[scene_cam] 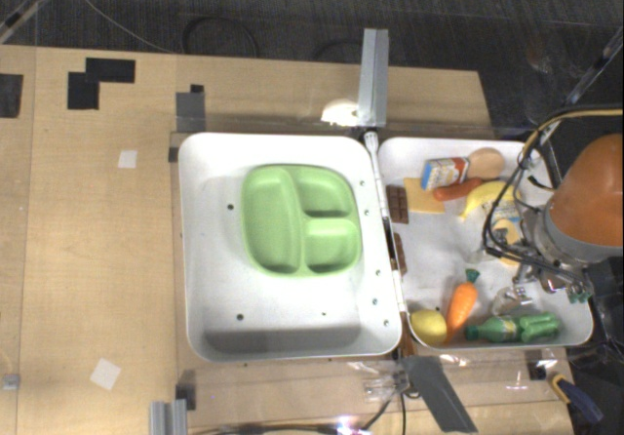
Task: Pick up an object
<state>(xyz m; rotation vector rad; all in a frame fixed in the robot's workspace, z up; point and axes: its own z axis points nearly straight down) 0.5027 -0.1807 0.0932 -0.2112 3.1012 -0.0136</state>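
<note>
The gripper is low in the right bin; whether its fingers are spread or closed, I cannot tell. The green bottle lies just beside it at six o'clock, the carrot near at nine o'clock, and the lemon further, at eight o'clock.

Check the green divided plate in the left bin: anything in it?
Empty. The green divided plate lies flat in the left bin, all its compartments showing bare green.
</note>
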